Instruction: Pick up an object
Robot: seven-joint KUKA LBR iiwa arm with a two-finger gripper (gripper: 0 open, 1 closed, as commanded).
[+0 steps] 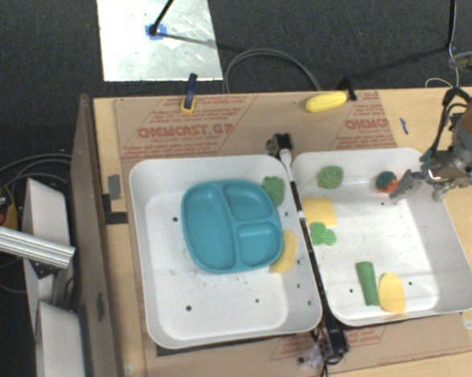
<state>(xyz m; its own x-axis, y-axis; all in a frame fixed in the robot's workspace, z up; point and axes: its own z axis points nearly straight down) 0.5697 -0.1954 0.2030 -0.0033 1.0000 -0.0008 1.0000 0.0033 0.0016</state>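
A small round red-and-green object [386, 182] lies near the back right corner of the right bin [449, 245], just beside the tool [407, 186].

A lab: bench [215, 117] with bins [166, 229]; loose cables [267, 56].

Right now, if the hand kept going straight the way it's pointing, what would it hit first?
The hand points toward the view's left, over the right bin's far corner. First in that line is probably the small red and green object, right by its tip. Height is unclear, so it might pass above.

Divided plate [226, 224] in left bin [164, 253], toy foods scattered in right bin [441, 242]
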